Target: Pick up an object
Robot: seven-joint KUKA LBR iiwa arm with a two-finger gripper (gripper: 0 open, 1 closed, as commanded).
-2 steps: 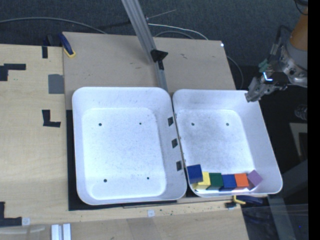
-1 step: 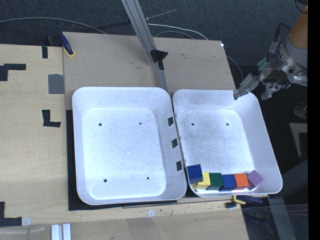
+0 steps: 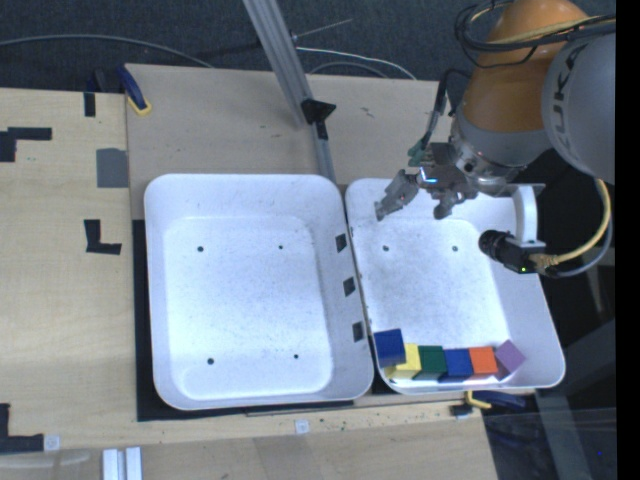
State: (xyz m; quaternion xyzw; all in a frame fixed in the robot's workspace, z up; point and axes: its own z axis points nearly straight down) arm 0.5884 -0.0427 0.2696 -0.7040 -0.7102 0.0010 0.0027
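Note:
Along the near edge of the right bin lies a row of small blocks: a blue block on a yellow one, then green, blue, orange and purple. My gripper hangs above the far end of the right bin, well away from the blocks. Its two dark fingers are spread apart, with nothing between them.
The left bin lies beside the right one. A slanted metal pole rises behind the bins. Cables and a black fitting hang from the wrist over the right bin's right side.

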